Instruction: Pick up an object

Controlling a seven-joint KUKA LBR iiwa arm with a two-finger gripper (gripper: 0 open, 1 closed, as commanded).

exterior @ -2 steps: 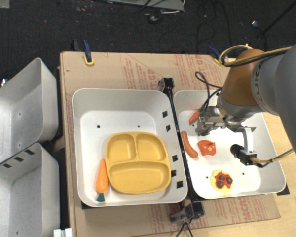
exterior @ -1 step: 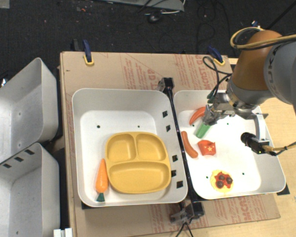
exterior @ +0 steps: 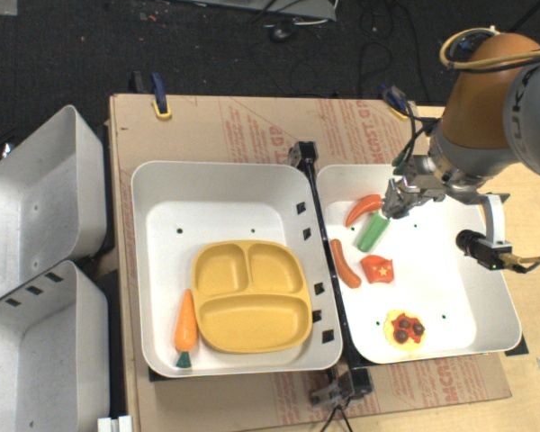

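progress: nothing's lifted yet as far as I can see; every item sits down in a bin, so the whole pick looks like it's left to do
end effector [exterior: 398, 198]: low over the back of the right bin [exterior: 486, 241], right at the top end of the green piece [exterior: 373, 232]; can't make out how it's set from up here, so no call on that
green piece: lies tilted on the bin floor, upper end tucked under the end effector and looks to be touching it; my guess for the target, but whether there's any hold on it, can't tell
pepper [exterior: 364, 209]: orange-red, just left of the end effector and beside the green piece
sausage [exterior: 346, 264]: nearer the front, along the bin's left wall
red piece [exterior: 378, 268]: just right of the sausage, below the green piece
yellow disc [exterior: 406, 328]: front of the right bin, well apart from the end effector
left bin [exterior: 153, 241]: yellow tray [exterior: 252, 295] with a carrot [exterior: 185, 324] beside it; far from the action
left to do: get a grip, lift clear of the bin
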